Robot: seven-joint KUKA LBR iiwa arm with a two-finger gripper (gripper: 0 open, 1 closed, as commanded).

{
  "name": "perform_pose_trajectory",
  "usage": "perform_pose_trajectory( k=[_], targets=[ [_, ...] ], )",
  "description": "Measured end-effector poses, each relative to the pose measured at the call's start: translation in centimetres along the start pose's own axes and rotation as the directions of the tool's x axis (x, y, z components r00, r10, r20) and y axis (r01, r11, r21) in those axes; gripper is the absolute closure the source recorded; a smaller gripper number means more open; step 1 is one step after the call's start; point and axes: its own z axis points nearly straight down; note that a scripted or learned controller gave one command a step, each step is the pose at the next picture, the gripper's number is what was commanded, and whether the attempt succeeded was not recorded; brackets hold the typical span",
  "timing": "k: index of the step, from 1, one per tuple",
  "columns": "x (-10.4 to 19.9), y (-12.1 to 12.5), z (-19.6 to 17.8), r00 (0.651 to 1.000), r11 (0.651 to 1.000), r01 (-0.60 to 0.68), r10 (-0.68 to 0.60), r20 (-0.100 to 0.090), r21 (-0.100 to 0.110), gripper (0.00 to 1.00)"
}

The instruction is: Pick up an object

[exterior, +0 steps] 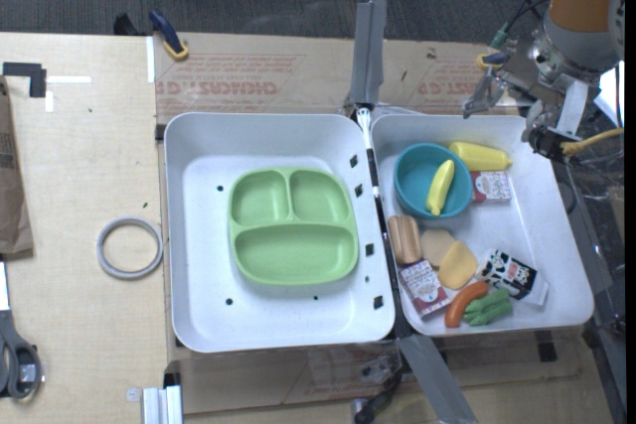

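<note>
We see the gripper (509,92) at the frame's upper right, above the right bin's (561,213) far rim, seemingly poised to descend; its 2 fingers are too blurred to judge. Candidates lie below: blue bowl (422,186) holding 1 banana (440,187).

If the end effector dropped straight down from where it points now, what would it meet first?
Probably the right bin's far rim or bare floor beside the yellow corn. The end effector hangs over that corner, but depth is unclear.
</note>
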Motion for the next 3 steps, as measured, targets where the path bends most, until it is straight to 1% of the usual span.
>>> perform_pose_trajectory(
  k=[1, 2, 3],
  targets=[
    [1.9, -2.5, 12.2, 0.993, 0.993, 0.122, -0.122, -0.001, 0.002, 0.0],
    [-0.8, -1.3, 15.5, 0.811, 0.81, 0.585, -0.585, 0.007, -0.029, 0.0],
    [1.8, -4.5, 7.0, 0.67, 0.67, 0.742, -0.742, 0.001, -0.004, 0.0]
  ],
)
